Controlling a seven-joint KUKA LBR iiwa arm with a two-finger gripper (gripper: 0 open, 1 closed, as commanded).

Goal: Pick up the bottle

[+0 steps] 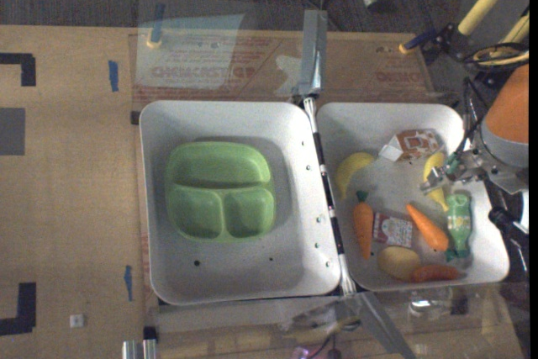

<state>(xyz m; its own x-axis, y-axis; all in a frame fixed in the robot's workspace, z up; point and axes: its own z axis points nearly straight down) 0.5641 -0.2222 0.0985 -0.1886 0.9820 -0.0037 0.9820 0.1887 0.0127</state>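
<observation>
Gripper [455,170] above right bin [353,126], finger state indiscernible; advise descending squarely over upright green bottle [459,224], clear of carrot [428,229].

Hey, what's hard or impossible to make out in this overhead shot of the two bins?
- End effector: small and blurred; its finger state is unreadable.
- Green bottle: label too small to read.
- Arm: cut off by the right edge.
- Small cartons: print too blurred to read.
- Banana: partly hidden by the end effector.

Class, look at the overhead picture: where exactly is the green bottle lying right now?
The green bottle lies in the right-hand bin, near its right wall, just right of an orange carrot and just below the end effector.
</observation>
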